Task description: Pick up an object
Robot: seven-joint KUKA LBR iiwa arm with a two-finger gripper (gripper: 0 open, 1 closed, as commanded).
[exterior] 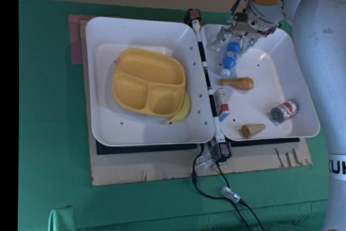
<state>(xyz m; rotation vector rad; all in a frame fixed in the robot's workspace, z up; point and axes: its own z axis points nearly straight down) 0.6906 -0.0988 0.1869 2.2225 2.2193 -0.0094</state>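
Observation:
My gripper point(232, 43) hangs over the back left part of the right bin point(303, 116), its fingers spread. Directly below it lies a blue and white bottle point(230, 58), its upper end between the fingertips, with gaps showing on both sides. Also in the right bin are a brown drumstick point(238, 83), a white, red and blue tube point(220, 103) along the left wall, a small can point(285, 110) and an ice cream cone point(252, 129).
The left bin point(108, 35) holds a yellow divided plate point(148, 81) with a banana point(182, 111) partly under its near right corner. A divider strip point(205, 70) runs between the bins. Cables point(227, 192) trail over the green cloth in front.

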